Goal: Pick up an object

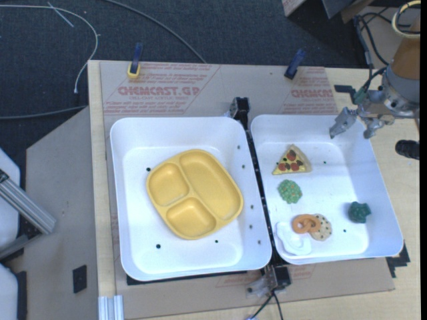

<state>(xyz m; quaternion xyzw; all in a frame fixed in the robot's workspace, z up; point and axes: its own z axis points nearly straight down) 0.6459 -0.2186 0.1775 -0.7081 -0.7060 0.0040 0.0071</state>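
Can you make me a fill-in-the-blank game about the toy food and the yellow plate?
1. The yellow plate lies in the ____ bin.
2. The yellow plate has ____ compartments.
3. The pizza slice lies in the ____ bin.
4. The gripper hangs open above that bin's ____ corner.

Missing words: left; three; right; far right

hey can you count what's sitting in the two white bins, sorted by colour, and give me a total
Yellow: 2, the divided tray in the left bin and the pizza slice in the right bin
Green: 2, the light green piece and the dark green piece
Orange-brown: 2, the pretzel and the cookie
White: 1, the white piece
Total: 7
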